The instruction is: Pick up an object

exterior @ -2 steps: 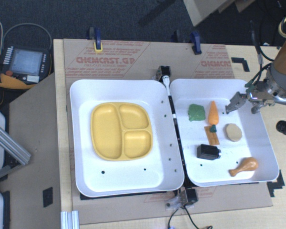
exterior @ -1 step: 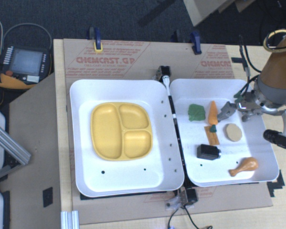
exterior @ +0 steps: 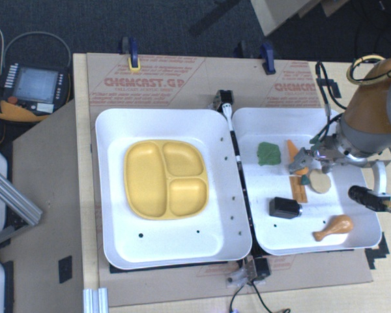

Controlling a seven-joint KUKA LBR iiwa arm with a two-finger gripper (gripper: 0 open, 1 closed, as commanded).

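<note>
Cardboard (exterior: 182,77) marked "CHEMCAST GP", gripper (exterior: 308,163) over right bin (exterior: 260,233)

Dark carpet floor (exterior: 117,12), cardboard-topped bench (exterior: 182,77)

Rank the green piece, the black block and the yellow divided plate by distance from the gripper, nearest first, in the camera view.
From the gripper:
1. Green piece, just to its left in the right bin.
2. Black block, below it toward the bin's front.
3. Yellow divided plate, over in the left bin.

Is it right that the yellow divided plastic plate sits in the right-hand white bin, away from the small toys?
No. The camera view shows the yellow divided plastic plate in the left-hand white bin, away from the small toys.
</note>
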